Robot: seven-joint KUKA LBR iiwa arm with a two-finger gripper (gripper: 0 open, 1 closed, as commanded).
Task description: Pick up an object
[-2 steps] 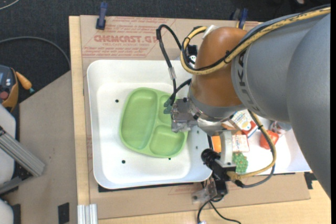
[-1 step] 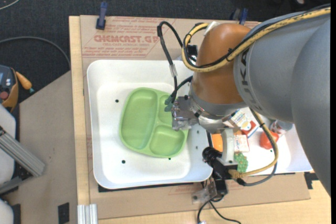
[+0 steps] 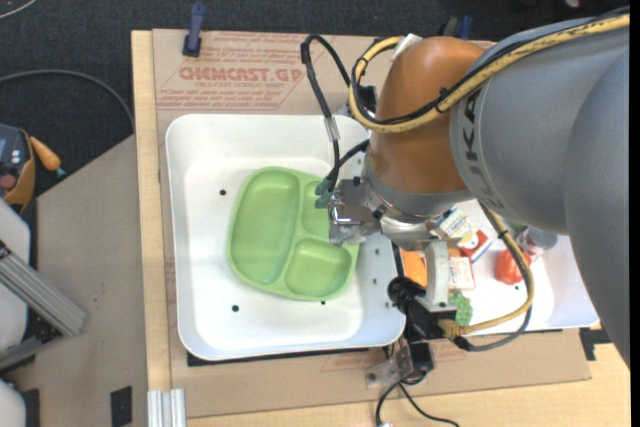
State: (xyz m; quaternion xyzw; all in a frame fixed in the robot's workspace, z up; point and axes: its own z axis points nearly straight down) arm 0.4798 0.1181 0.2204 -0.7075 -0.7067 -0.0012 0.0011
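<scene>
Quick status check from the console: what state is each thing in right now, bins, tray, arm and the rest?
Green divided tray: lying flat, right way up, in the left bin, its compartments bare.
Left bin: holds the tray.
Right bin: holds small red, orange and white items, largely hidden by the arm.
Arm: reaching over the divide between the bins.
Pincer: at the tray's right edge; grip unclear.

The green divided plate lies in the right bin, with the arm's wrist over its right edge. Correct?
Not quite. The camera view shows the green divided plate lying in the left bin, not the right one. The arm's wrist does hang over the plate's right edge.
</scene>
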